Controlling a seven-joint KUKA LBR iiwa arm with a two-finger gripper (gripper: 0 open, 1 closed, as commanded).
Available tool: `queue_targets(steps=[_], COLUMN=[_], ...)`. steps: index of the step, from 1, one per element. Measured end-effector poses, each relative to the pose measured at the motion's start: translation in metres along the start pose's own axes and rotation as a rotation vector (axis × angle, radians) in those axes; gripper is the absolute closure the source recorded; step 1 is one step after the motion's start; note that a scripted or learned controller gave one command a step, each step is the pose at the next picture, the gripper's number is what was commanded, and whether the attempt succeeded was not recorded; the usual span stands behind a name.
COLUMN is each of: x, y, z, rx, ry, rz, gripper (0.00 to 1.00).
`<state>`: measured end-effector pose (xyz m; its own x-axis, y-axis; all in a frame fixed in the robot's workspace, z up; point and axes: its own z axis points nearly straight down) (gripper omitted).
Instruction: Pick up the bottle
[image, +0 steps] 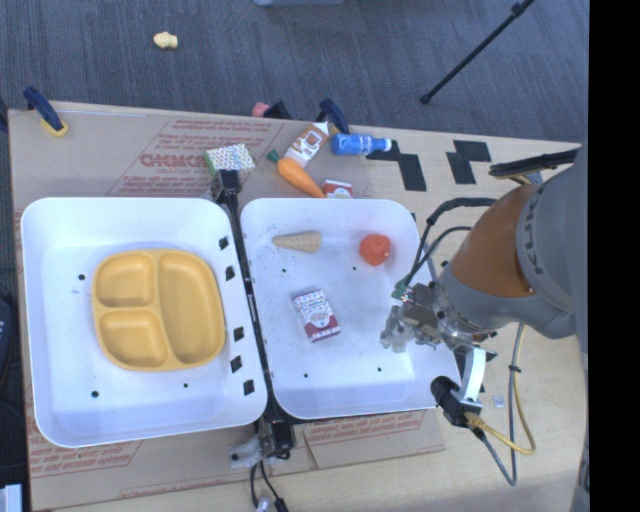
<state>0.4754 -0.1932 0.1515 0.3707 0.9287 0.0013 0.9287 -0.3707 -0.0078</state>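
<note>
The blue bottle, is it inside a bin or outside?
Outside. The blue bottle lies on its side on the cardboard behind the right bin, next to a carrot.

From my remote station: two white bins (330, 395) look like smooth, slightly glossy plastic; the yellow divided plate (158, 308) appears matt plastic. Printed brown cardboard (150, 165) covers the bench. The blue bottle (357, 145) seems shiny plastic.
</note>
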Motion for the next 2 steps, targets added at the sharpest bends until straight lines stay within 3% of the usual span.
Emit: queue_targets(steps=[1, 2], x=[0.027, 0.047], y=[-0.010, -0.018], z=[-0.032, -0.027], rx=[-0.004, -0.002], ry=[-0.001, 0.001], rz=[0.125, 0.324], gripper=[1.00, 1.00])
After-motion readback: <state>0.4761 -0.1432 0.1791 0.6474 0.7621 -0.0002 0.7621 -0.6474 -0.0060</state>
